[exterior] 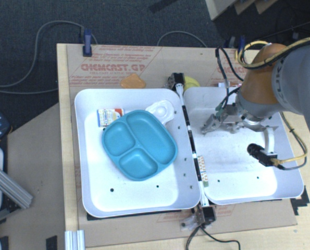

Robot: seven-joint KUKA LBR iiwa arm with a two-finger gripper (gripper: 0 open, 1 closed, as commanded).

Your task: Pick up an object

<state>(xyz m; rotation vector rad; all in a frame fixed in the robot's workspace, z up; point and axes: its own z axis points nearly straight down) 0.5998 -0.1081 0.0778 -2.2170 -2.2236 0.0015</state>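
Note:
A blue divided plate (139,145) lies in the middle of the left bin (92,186). Behind it a white plastic cup-like piece (161,110) touches the plate's far rim, and a small white carton with red and blue print (109,116) sits at its upper left. My gripper (221,128) hangs low over the upper-left part of the right bin (248,191). It looks open, with nothing between its fingers. The grey arm with its orange band (261,85) comes in from the right above it.
A yellow object (191,82) and an orange piece (133,81) lie on the bench behind the bins. A black connector with cable (261,154) from the arm hangs over the right bin. The bins' shared wall (191,145) runs between the plate and the gripper.

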